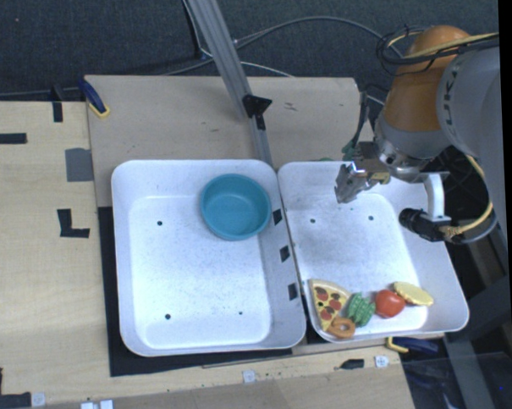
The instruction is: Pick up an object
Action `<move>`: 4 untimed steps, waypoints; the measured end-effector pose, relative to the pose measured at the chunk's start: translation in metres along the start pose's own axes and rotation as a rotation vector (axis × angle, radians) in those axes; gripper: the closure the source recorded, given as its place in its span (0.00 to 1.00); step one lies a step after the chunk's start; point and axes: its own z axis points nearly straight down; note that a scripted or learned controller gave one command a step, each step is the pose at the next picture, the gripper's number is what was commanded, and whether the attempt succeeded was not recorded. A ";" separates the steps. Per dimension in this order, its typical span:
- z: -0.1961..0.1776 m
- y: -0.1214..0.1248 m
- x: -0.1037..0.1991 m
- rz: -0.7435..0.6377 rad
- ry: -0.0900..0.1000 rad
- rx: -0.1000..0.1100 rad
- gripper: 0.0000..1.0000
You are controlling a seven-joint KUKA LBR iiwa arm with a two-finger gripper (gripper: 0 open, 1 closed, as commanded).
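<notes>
Gripper (350, 187) hangs over the far end of the right bin (359, 246), nothing between its fingers; can't tell how wide the jaws stand. Toy food, pizza (327, 303), greens (359, 308), tomato (389, 303), sits along that bin's near edge. Bowl (234, 206) in the left bin (193, 304). Approach step, likely: next move needs travel toward the near edge, then descent.

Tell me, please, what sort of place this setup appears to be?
Probably a robotics lab's grasping bench: a robot arm with its claw above two white bins, one holding toy food, one a blue bowl.
</notes>
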 end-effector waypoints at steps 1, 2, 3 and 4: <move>-0.011 0.000 0.000 0.000 0.001 0.005 1.00; -0.023 0.000 0.056 -0.004 0.002 0.005 1.00; -0.014 -0.002 0.113 -0.004 0.001 0.006 1.00; -0.025 -0.004 0.171 -0.004 0.002 0.005 1.00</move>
